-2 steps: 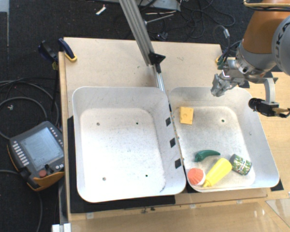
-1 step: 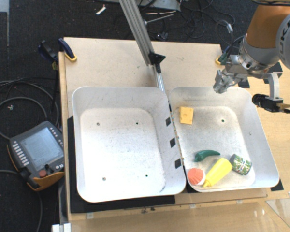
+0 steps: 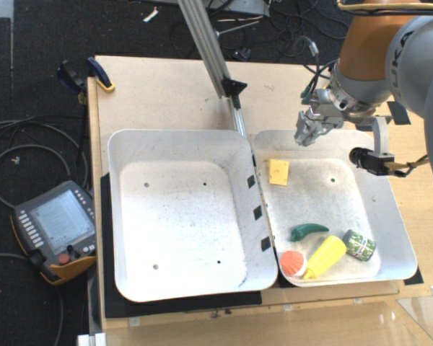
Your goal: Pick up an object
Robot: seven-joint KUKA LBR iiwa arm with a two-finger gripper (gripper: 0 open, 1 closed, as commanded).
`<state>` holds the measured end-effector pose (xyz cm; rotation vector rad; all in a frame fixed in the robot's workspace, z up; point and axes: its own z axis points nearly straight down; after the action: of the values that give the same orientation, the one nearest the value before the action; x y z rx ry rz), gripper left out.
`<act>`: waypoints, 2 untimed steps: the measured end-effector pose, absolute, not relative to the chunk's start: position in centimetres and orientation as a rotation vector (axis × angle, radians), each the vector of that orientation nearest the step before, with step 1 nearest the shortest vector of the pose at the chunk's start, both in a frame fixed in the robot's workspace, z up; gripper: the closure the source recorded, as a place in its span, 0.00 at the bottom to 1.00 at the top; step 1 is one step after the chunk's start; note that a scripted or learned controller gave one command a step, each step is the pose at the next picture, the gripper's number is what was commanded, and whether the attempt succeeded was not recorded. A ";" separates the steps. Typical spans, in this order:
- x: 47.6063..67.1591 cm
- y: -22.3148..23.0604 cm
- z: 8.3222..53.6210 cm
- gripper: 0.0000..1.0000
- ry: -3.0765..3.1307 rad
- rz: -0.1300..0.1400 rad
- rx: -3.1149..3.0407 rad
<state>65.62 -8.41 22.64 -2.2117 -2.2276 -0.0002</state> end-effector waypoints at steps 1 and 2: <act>64.2 -3.1 23.8 1.00 -2.229 -0.002 -2.211; 63.7 2.0 22.9 1.00 -2.229 -0.001 -2.211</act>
<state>63.73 1.97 22.93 -2.2105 -2.2287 -0.0007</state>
